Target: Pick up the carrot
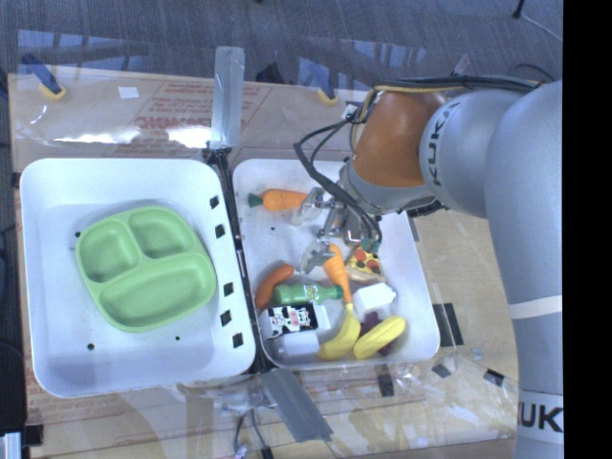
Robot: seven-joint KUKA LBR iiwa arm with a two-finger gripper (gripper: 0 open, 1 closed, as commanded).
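An orange carrot (pixel 284 199) with a green stub at its left end lies flat near the far wall of the right bin (pixel 411 256). A second, smaller carrot (pixel 336 270) stands tilted in the middle of that bin, and a third orange piece (pixel 273 283) leans against the bin's left wall. My gripper (pixel 327 242) hangs from the orange-banded wrist over the middle of the right bin. It sits just right of the far carrot and directly above the small tilted one. The wrist hides part of the bin's far right corner.
Packed in the near half of the right bin are a green bottle (pixel 306 293), a black-and-white box (pixel 292 318), two yellow bananas (pixel 380 336), a white block (pixel 373 297) and a pizza slice (pixel 364 262). The left bin (pixel 38 352) holds a green divided plate (pixel 143 266).
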